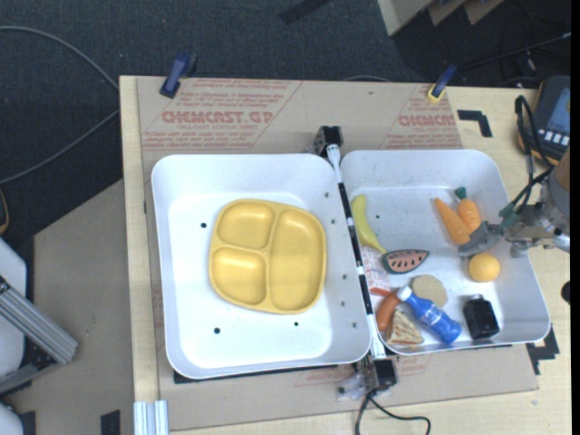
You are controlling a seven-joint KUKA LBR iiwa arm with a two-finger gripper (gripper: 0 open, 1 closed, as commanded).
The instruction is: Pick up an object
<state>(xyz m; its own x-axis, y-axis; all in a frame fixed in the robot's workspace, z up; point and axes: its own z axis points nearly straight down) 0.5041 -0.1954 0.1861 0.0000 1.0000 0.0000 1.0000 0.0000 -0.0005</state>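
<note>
An overhead, slanted camera view of a wooden bench bearing two shallow white bins side by side. The left bin holds a yellow divided plate with three compartments, lying flat near the bin's middle and well apart from its rim.

The right bin holds a scatter of toy foods and small items. A yellow banana lies along the bin's left edge. Just below it sits a watermelon slice. Two orange carrots rest together near the bin's right edge, toward the far side. A small yellow lemon lies below the carrots, close to the right edge. Toward the near edge, a blue bottle with a white cap lies tilted, touching a round tan biscuit at its upper end. A red sausage and a sandwich wedge sit at the bin's near left corner, beside the bottle. A black block rests at the near right corner.

The gripper reaches in over the right bin's right edge, between the carrots and the lemon and close to both. Whether its fingers are spread or pressed together cannot be told, and nothing is visibly held
</note>
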